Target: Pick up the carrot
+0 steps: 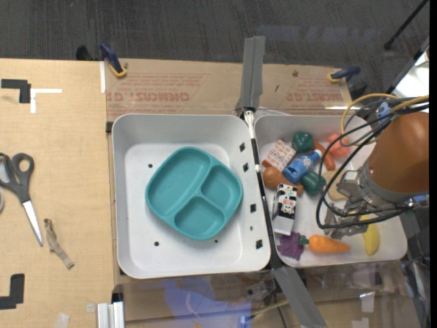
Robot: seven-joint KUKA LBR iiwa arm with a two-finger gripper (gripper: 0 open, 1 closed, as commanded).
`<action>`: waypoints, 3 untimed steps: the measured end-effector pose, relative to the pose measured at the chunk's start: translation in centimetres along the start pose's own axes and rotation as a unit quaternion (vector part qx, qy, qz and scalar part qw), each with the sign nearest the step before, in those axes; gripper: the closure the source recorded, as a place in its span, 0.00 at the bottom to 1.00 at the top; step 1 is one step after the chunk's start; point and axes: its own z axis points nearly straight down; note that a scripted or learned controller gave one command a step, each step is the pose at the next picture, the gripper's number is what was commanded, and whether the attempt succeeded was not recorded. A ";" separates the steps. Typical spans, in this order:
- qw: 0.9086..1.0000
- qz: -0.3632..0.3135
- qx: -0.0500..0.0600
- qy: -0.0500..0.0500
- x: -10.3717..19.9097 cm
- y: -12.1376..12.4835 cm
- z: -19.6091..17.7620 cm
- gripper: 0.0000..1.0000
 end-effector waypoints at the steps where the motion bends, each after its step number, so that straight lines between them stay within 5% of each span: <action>1: 1.000 0.000 0.000 0.000 0.0 0.0 0.0 0.00; 2: 1.000 0.016 0.005 -0.001 -1.9 2.8 0.6 0.00; 3: 0.999 -0.041 0.000 0.002 -0.6 2.3 0.9 0.00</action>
